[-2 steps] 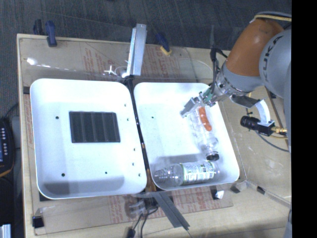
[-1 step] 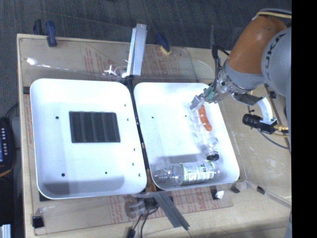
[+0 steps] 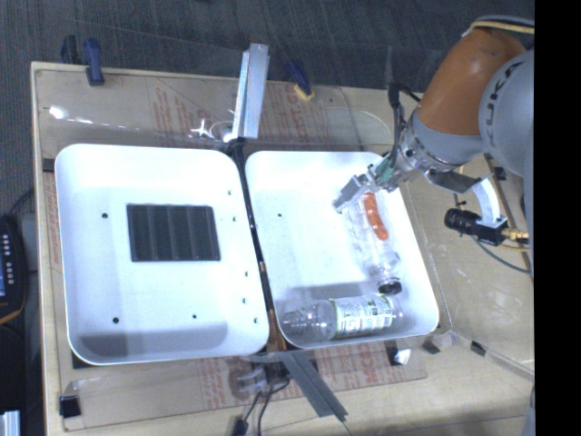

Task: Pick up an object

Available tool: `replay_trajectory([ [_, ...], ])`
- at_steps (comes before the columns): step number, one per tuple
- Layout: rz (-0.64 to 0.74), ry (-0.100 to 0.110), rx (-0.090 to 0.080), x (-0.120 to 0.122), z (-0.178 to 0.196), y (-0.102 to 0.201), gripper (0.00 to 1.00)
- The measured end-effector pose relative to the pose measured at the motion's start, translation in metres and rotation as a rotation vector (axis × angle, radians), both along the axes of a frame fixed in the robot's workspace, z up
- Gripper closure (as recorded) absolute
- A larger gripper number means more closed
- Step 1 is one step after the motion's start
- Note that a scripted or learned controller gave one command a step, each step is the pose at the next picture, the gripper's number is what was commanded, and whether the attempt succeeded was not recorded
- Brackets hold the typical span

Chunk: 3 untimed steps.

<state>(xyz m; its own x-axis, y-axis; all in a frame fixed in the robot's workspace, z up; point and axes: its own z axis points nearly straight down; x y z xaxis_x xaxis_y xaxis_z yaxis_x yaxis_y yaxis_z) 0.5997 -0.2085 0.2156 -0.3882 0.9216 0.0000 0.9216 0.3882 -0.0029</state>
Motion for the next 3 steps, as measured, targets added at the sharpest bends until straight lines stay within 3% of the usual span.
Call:
replay_trajectory([
  [1, 0.015, -0.003, -0.001, 0.022, -0.027, -0.001, 0.0],
  [3, 0.065, -0.005, -0.001, 0.017, 0.006, -0.001, 0.0],
])
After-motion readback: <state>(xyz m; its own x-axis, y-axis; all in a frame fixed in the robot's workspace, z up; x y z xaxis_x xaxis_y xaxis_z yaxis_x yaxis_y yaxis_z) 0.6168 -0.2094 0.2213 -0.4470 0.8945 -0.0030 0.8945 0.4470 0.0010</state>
